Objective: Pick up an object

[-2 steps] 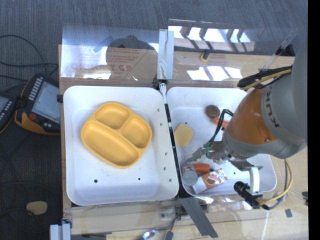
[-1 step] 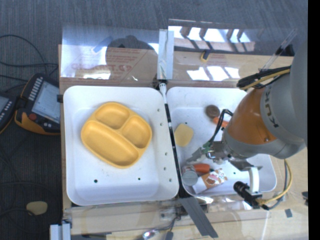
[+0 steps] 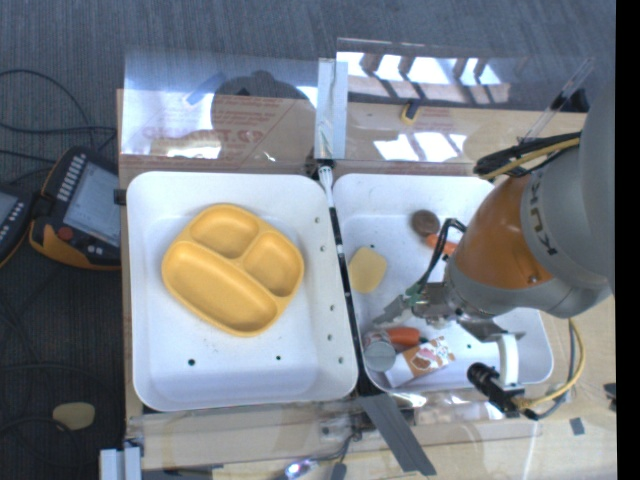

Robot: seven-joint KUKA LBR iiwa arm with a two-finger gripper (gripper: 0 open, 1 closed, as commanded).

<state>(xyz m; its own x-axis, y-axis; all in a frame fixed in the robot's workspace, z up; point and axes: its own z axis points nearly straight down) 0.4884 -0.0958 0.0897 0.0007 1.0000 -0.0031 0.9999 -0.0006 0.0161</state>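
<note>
Overhead view: the gripper (image 3: pixel 415 303) hangs low in the right bin (image 3: pixel 380 200), above an orange object (image 3: pixel 404 336) lying near the front wall; finger state cannot be told. A yellow tray (image 3: pixel 232 266) occupies the left bin (image 3: pixel 150 368).

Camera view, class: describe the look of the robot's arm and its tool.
The arm is bulky, rounded and grey, with a broad orange band above the wrist. Black and yellow cables run along it. The tool is dark metal with small parts.
</note>
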